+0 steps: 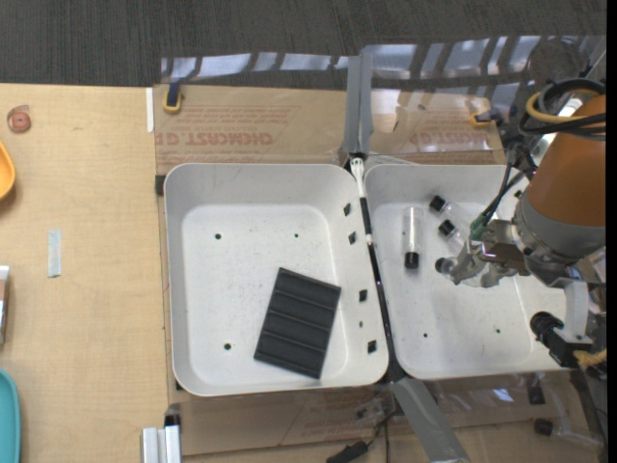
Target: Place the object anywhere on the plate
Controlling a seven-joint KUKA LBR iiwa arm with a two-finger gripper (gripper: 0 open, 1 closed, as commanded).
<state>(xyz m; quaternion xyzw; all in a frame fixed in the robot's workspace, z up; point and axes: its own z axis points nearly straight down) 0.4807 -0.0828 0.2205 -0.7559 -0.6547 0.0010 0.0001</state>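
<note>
A black ribbed rectangular plate (297, 321) lies flat and slightly turned in the lower middle of the left bin (193, 258). In the right bin (434, 350) a clear tube with a black cap (411, 238) lies on the floor near the left wall. Two small black pieces (437, 203) (446, 227) rest just right of the tube. My gripper (465, 266) hangs low over the middle of the right bin, a little right of and below the tube. Nothing can be made out in its grasp.
The two bins meet at a raised rim with black clips (366, 239). Brown cardboard (251, 128) lies behind the bins. On the wooden bench to the left sit an orange item (5, 177) and a teal item (8, 418). Cables (554, 104) hang by the arm.
</note>
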